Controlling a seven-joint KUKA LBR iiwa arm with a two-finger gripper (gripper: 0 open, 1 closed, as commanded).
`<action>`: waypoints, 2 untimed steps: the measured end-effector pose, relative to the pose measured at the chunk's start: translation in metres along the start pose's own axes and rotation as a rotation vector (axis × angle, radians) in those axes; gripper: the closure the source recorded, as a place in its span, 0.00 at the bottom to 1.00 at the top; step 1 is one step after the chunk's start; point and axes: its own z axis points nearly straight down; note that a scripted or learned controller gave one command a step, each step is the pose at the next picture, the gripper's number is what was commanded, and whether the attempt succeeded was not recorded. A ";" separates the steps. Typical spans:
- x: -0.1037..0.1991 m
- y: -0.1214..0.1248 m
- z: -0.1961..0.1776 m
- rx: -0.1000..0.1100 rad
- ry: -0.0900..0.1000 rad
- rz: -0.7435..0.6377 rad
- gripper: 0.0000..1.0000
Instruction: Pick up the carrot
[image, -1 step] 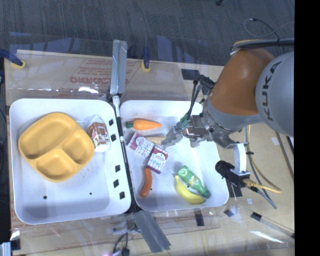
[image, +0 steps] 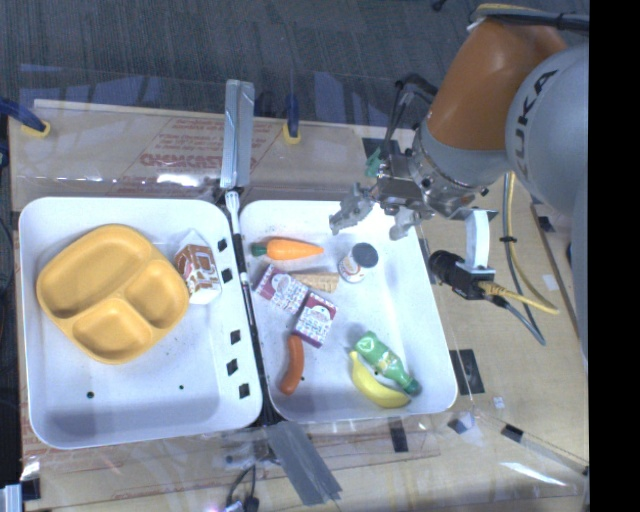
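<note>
Overhead, my arm (image: 520, 90) comes in from the two o'clock corner, its grey body and orange band angled down toward the far rim of the right bin (image: 430, 330). My fingers (image: 376, 213) hang above that bin's twelve o'clock edge, spread apart with nothing between them; one tip points toward nine o'clock, the other sits toward three.

On the worktop (image: 500, 400) the left bin (image: 60, 410) carries a yellow divided tray (image: 110, 290) at its nine o'clock side, with a small brown-and-white carton (image: 198, 268) just beside the tray at three o'clock.

Inside the right bin, the carrot (image: 288, 249) lies flat near the eleven o'clock corner, its green end toward nine o'clock, apart from my fingers and at their eight o'clock. A little round bottle (image: 356, 260) stands at the carrot's three o'clock. Two small purple cartons (image: 298, 306) lie near the centre, a sausage (image: 292, 364) below them toward six o'clock, and a banana (image: 375, 385) touching a green pouch (image: 385, 362) at five o'clock.
</note>
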 end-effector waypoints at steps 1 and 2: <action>0.036 0.030 0.026 0.001 -0.001 -0.032 0.00; 0.019 0.012 0.008 0.002 0.001 -0.077 0.00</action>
